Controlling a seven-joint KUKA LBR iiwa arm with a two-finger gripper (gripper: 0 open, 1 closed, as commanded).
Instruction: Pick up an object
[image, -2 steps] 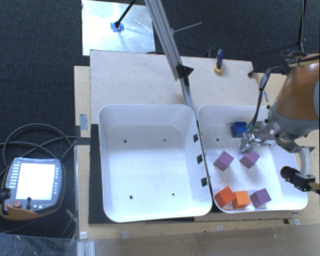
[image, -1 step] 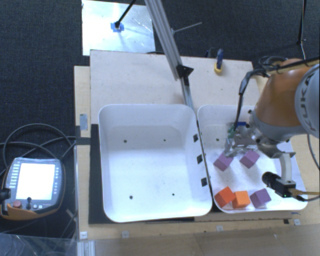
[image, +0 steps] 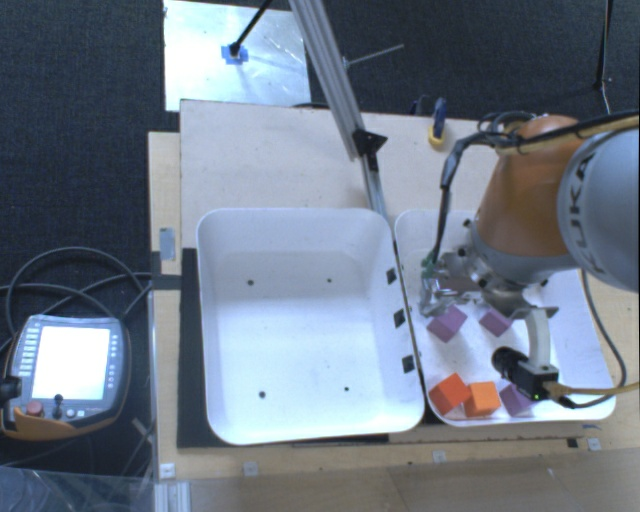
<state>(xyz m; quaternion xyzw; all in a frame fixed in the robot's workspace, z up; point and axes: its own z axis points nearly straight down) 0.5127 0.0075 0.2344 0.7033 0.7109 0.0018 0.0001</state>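
Observation:
My gripper (image: 437, 297) hangs low over the left part of the right bin (image: 590, 345), under the grey and orange wrist. A purple block (image: 447, 323) lies just below and right of it, very close or touching. A second purple block (image: 494, 321) lies a little further right, partly under the arm. Along the bin's front edge sit two orange blocks (image: 450, 391) (image: 483, 399) side by side and a third purple block (image: 515, 400). The wrist hides the bin's back half.
The left bin (image: 300, 320) shares a wall with the right one, directly left of the gripper. A slanted metal pole (image: 340, 90) crosses the back of the bench. A teach pendant (image: 65, 375) lies off the bench at the far left.

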